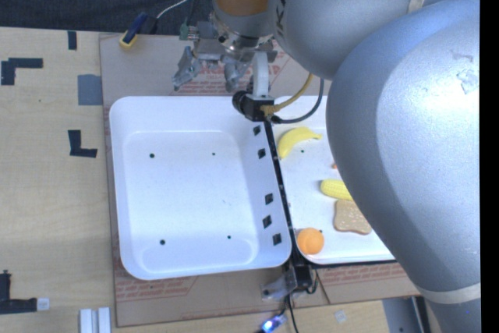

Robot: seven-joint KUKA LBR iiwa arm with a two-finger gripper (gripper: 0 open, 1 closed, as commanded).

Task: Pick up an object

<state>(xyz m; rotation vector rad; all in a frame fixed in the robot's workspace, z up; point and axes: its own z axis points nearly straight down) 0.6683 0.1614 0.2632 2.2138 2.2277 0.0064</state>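
In the right-hand bin (366,255), partly hidden beneath the grey arm (390,90), four small items are seen lying apart from one another: a yellow banana (296,140) near the divider, a second yellow piece (335,189) below it, a tan slice-shaped piece (351,218) and an orange ball (310,241) at the near edge. The left-hand bin (125,168) lies beside it. The gripper (207,76) is held above the far rim of the left bin, well apart from every item; its fingers are spread, with nothing between them. The items are judged to be light, rigid toy food with smooth, possibly slippery skins. The banana could best be taken across its narrow middle, while the ball may roll if it is pinched off-centre.
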